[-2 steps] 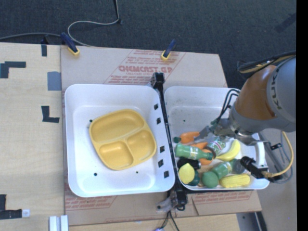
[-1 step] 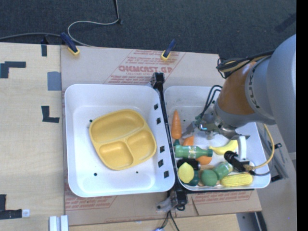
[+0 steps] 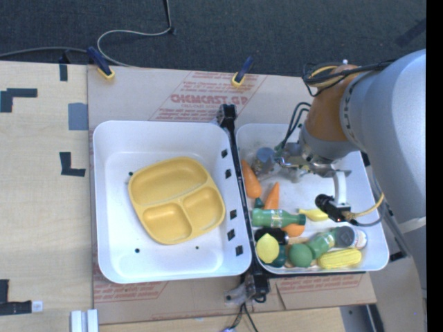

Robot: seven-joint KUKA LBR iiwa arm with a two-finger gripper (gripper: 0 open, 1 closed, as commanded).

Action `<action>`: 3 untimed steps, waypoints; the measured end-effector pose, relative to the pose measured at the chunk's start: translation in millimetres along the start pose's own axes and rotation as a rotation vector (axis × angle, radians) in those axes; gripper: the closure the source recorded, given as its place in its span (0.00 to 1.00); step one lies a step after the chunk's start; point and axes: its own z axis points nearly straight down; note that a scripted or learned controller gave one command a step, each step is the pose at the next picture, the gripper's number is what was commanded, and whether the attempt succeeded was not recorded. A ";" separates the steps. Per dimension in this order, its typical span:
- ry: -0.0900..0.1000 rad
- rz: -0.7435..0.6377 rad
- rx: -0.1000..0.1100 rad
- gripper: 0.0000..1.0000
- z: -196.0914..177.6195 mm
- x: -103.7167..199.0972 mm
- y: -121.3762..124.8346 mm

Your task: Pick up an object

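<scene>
The right bin holds several toy foods. An orange carrot lies by the bin's left wall, and a second carrot is beside it. Below them are a green bottle, a yellow lemon, a green round fruit, a corn cob and a small yellow banana. My gripper is down in the upper part of this bin. It reaches left toward a small grey-blue object, just above the carrots. No object is visibly held.
The left bin holds a yellow divided plate. A black clip sits at the top of the divider between the bins. The grey arm covers the right bin's right side. Cardboard lies under both bins.
</scene>
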 end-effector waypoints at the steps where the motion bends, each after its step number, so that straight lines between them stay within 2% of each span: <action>1: -0.001 0.001 -0.001 0.00 -0.8 0.9 -29.8; 2: 0.003 -0.001 0.003 1.00 -9.4 2.7 -30.2; 3: 0.010 -0.005 0.009 1.00 -98.0 66.3 2.9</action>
